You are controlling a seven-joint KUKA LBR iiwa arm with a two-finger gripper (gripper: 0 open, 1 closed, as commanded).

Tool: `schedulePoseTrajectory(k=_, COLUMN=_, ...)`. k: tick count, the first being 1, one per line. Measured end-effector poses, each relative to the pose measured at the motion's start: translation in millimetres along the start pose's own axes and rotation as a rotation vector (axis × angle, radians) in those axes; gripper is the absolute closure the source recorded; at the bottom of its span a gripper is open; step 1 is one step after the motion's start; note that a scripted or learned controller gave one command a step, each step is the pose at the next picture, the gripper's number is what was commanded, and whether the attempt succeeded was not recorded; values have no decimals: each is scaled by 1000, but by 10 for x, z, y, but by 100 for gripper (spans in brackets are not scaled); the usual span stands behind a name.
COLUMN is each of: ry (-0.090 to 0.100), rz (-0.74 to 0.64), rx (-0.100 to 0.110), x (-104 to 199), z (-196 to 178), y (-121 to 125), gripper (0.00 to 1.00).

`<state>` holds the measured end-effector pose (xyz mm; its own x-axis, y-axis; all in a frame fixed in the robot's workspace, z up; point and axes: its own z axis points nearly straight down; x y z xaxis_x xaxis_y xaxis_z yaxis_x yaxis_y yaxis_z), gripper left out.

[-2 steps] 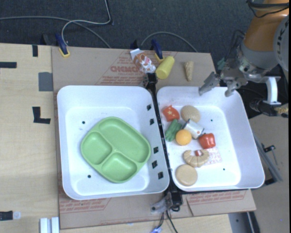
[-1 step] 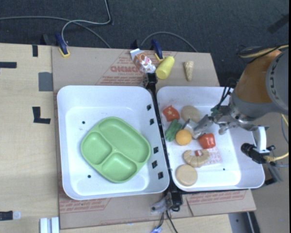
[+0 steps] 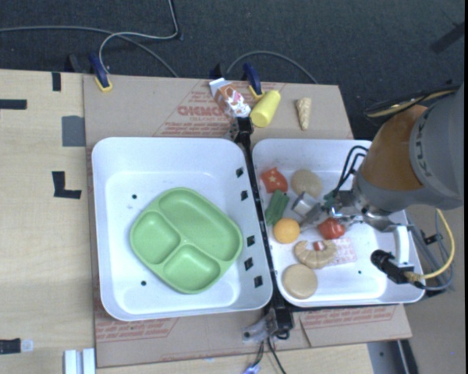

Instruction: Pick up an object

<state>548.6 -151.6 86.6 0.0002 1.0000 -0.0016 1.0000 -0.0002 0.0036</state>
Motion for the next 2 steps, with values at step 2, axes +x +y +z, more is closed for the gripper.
schedulePoseTrajectory(k=2, ry=2, rz=-3, rx=2, x=706, z=-982, y=485, gripper=100)
